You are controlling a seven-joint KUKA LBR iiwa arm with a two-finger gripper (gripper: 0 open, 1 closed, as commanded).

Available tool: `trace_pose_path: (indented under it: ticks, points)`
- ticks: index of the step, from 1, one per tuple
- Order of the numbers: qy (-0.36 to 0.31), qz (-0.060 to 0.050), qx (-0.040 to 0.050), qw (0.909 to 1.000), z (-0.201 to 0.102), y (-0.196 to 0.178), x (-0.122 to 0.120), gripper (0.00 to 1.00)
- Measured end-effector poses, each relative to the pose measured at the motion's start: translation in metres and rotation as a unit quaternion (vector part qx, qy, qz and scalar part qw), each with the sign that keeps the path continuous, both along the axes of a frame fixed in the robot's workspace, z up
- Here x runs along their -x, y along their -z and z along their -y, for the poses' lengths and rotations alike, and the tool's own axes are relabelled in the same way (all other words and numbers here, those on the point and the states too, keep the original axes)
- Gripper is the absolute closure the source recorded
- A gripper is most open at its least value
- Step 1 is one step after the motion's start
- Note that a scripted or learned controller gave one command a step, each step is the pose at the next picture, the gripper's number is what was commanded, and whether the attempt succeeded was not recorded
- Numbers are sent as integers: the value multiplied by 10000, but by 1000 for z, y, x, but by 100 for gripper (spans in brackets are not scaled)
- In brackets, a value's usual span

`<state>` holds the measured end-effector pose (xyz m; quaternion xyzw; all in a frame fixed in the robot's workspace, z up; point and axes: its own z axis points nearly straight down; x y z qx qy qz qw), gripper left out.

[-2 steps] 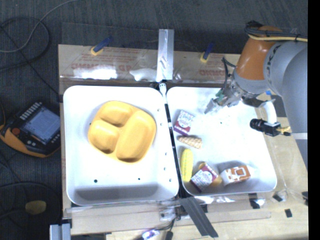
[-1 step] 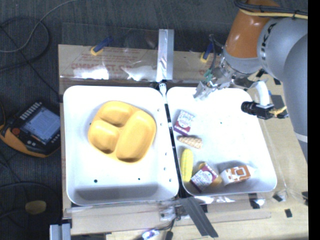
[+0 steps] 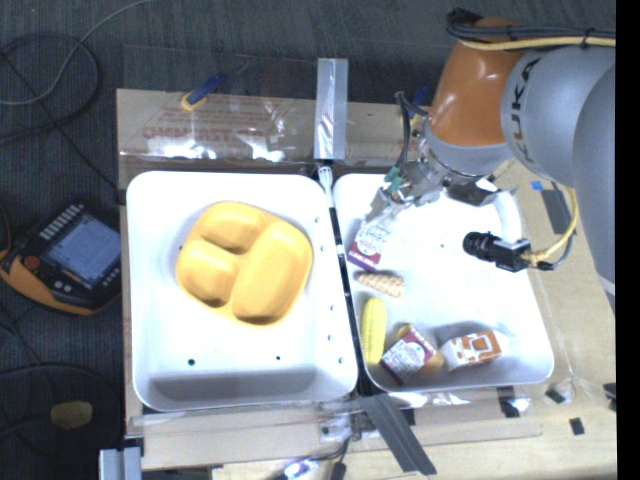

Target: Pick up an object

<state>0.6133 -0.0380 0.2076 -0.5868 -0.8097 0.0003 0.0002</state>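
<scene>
Grey arm point(image 3: 560, 98) enters from upper right, bent down over right bin point(image 3: 520, 298); gripper point(image 3: 392, 196) above small packet point(image 3: 368, 243), grip state indeterminate.

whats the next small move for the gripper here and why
Probably a short straight lift. The gripper sits low at the far left of the right bin, right at the top of a small purple-and-white packet that hangs below it. Whether the packet is truly gripped is unclear, so a small rise would show if it comes along.
</scene>
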Motion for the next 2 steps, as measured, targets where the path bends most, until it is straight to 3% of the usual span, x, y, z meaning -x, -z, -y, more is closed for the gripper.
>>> trace_pose_path:
  ticks: [1,2]
  points:
    - [-302,17,10,9995,5,-18,19,100]
    - [-1384,11,16,9904,39,-35,-24,100]
